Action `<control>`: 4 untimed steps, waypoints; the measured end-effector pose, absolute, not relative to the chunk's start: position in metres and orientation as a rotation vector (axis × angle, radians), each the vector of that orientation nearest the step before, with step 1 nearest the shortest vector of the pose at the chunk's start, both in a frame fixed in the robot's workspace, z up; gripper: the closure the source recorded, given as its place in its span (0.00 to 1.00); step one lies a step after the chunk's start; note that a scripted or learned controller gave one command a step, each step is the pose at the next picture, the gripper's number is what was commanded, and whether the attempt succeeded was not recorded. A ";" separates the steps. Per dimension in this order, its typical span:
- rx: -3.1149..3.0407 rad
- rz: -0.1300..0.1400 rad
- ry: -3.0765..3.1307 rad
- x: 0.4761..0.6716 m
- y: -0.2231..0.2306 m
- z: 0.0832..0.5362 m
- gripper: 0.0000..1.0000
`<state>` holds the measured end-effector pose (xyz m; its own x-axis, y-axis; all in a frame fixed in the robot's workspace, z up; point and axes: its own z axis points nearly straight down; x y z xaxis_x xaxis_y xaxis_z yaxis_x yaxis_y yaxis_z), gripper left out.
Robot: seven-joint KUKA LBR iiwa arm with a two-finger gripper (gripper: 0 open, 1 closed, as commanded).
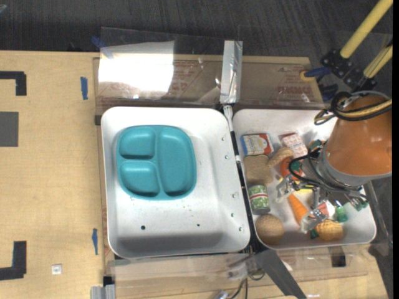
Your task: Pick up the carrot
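Note:
The carrot point(298, 209), a short orange tapered piece, lies in the right bin point(365, 234) near its front, between a green can and a golden pastry. My gripper point(315, 203) hangs low over the bin just to the right of the carrot, under the wrist's orange band point(361, 143). Its metal tip sits right against the carrot's right side, among cables and clutter. The view does not show the carrot held.
Around the carrot lie a green can point(259, 199), a brown round item point(269, 227), a golden pastry point(329, 230), a small green piece point(341, 215), a tan slab point(255, 169) and two packets point(256, 144). The left bin point(212, 229) holds a teal divided plate point(156, 161).

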<state>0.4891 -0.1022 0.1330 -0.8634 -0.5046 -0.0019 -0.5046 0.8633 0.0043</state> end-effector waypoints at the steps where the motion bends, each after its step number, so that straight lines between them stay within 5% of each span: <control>1: -1.028 -0.018 2.960 0.496 -0.098 0.091 0.00; 2: -1.026 -0.017 2.942 0.501 -0.093 0.103 1.00; 3: -0.836 -0.005 3.020 0.517 -0.157 0.135 1.00; 4: -0.840 -0.001 3.020 0.517 -0.156 0.134 0.00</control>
